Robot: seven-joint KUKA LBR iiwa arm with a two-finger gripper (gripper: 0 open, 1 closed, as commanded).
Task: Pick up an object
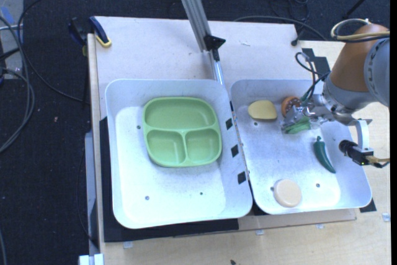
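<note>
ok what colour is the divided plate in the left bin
Pale green, all three compartments alike. The divided plate shows plainly in the camera view.

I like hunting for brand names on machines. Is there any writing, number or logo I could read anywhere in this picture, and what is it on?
None can be read.
Grey robot arm with orange band: no legible marking.
Green divided plastic plate: plain.
Two shallow white bins: only small dark specks, no letters.
</note>
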